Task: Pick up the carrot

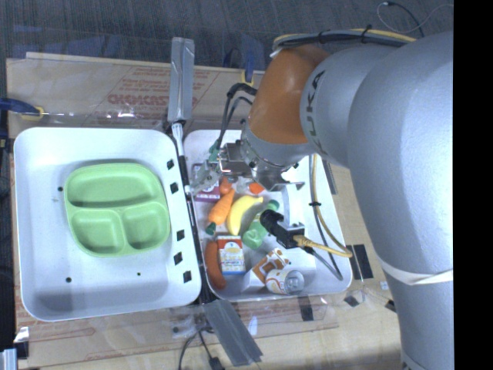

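A: Where's the carrot [221, 205]?
B: You'll see it just left of the banana [239, 210], touching it, right bin [336, 280].
A: Pincer [221, 165]?
B: Just above the carrot's top end. Can't tell its state, the wrist blocks it.

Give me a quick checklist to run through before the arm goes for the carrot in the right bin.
1. Carrot visible in the right bin: ok.
2. Gripper over the carrot's top end: ok.
3. Fingers open or shut: cannot tell.
4. Room around the carrot: not ok, banana lies against it.
5. Carrot already held: cannot tell.
6. Green tray in the left bin, out of the way: ok.
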Available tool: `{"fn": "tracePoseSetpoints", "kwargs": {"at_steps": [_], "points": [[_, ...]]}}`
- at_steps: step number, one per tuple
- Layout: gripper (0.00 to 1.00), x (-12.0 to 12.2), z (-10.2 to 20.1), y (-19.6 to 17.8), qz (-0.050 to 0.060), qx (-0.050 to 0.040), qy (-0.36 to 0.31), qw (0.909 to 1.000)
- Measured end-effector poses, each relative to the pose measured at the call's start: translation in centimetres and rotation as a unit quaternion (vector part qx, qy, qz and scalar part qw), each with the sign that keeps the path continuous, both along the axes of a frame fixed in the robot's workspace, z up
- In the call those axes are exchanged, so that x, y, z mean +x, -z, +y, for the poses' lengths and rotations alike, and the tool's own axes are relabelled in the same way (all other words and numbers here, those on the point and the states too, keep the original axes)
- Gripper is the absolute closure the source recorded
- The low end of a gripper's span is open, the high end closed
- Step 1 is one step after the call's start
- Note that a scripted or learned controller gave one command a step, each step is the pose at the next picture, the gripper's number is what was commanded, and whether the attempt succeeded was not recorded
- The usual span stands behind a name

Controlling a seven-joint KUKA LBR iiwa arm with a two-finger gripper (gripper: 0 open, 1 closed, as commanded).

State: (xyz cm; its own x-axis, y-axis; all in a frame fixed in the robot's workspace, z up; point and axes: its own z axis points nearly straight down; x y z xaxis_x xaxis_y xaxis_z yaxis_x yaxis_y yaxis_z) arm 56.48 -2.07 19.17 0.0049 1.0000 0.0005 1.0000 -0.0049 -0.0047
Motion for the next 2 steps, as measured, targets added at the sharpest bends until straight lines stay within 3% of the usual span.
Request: {"fn": "tracePoseSetpoints", "kwargs": {"at_steps": [1,2], "points": [[0.00,-6.9,-8.7,10.1,0.000,0.0003,-0.014,0.9999],[0.00,0.4,-8.7,9.1,-0.001,0.0003,-0.067,0.9978]]}}
